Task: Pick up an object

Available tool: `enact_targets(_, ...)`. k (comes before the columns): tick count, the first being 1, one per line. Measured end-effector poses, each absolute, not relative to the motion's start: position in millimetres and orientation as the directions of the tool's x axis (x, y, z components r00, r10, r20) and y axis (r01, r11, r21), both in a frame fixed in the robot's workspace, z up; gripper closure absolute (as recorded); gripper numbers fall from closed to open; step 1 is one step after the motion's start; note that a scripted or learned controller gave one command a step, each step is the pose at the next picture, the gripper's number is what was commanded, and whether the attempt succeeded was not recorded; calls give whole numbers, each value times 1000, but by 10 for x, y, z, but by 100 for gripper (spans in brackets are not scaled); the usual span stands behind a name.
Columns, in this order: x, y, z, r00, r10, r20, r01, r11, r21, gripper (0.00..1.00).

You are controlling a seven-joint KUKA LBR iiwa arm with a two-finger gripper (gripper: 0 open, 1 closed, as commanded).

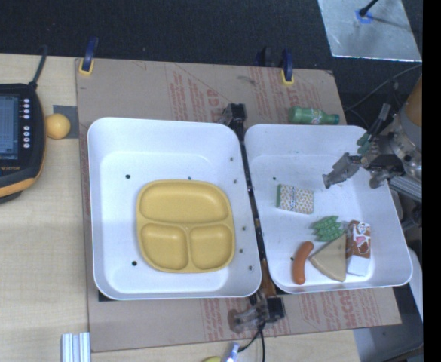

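Presently hand (pixel 339 173) hovers over right bin's (pixel 382 277) upper part, above the packet (pixel 295 199); finger spread indiscernible. Below packet: green toy (pixel 327 227), sausage (pixel 301 262), wedge (pixel 332 262). Nothing apparently held.

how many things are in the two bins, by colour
yellow: 1, the divided tray in the left bin
green: 2, a patterned block and a leafy piece in the right bin
red-orange: 1, a sausage
tan: 1, a wedge
red and white: 1, a small packet
total: 6
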State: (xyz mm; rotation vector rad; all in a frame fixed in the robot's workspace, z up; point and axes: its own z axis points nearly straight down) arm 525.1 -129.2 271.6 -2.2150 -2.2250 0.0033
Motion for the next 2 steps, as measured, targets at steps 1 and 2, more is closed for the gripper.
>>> enact_targets(1, 5127, -1442, 1525, -5, 1000, 0, 1000, 5, -6, 0)
enact_targets(2, 5115, -1553, 912, -5, 1000, 0, 1000, 5, -4, 0)
